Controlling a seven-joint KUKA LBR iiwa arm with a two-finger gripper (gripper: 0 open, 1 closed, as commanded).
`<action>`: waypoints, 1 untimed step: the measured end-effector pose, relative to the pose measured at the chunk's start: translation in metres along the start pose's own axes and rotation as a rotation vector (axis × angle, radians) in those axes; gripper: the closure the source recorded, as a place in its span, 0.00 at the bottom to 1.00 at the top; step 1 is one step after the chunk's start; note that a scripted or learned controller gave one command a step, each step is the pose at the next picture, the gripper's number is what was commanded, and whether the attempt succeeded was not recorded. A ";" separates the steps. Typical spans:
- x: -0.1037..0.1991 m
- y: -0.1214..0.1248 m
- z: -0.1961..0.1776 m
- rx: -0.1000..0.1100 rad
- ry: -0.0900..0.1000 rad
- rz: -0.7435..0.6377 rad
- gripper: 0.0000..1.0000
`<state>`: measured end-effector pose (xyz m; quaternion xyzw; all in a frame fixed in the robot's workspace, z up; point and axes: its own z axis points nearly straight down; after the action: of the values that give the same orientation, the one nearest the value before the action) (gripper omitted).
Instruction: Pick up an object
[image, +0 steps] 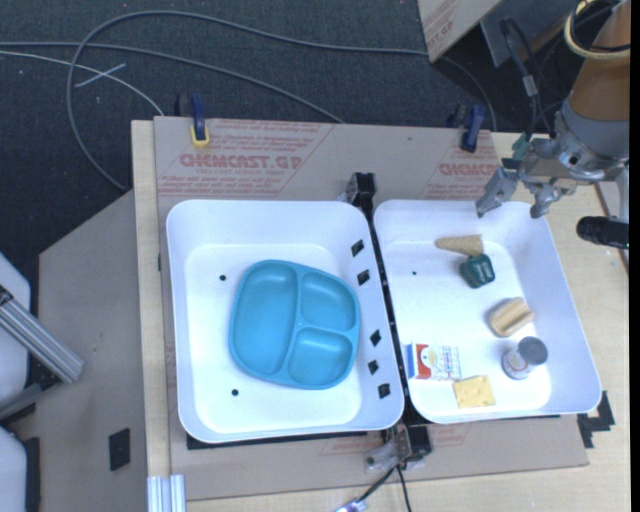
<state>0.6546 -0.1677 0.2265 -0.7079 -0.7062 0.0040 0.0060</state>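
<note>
Hovering over the right bin's (560, 300) far edge, the gripper (513, 203) is spreading its jaws wide, holding nothing; descending off-centre risks nudging the nearby tan wedge (459, 244) away instead of grasping it.

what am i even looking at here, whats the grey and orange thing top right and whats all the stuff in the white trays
It's a robot arm, grey with an orange band, seen by one fixed camera looking down at a slant on a bench. At its tip is a two-finger gripper, hanging open above the far rim of the right bin and holding nothing.

The left bin holds a blue divided plate. The right bin holds small items: a tan wedge, a dark green block touching it, a tan bread-like piece, a small can, a little carton and a yellow square.
</note>
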 end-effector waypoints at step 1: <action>0.000 0.003 -0.008 -0.014 -0.003 -0.003 0.00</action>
<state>0.6574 -0.1673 0.2348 -0.7069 -0.7073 0.0000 0.0002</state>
